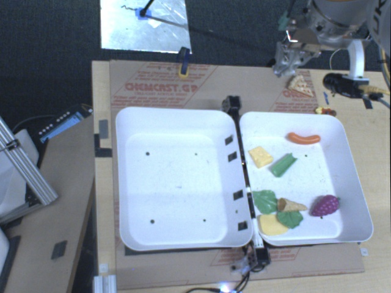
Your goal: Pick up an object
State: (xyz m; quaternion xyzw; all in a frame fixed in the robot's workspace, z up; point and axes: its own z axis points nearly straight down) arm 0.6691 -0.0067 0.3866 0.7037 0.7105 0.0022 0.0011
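I note the grey two-finger gripper [286, 63], finger state indeterminate, above a tan wedge-shaped slice [300, 85] at one o'clock; I advise centring before descent.

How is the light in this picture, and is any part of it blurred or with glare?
Camera view: light is even and soft; the foil sheet behind the bench shines with glare; both white bins look bright, nearly washed out; the arm's pincer is slightly blurred; the toy foods stay sharp.
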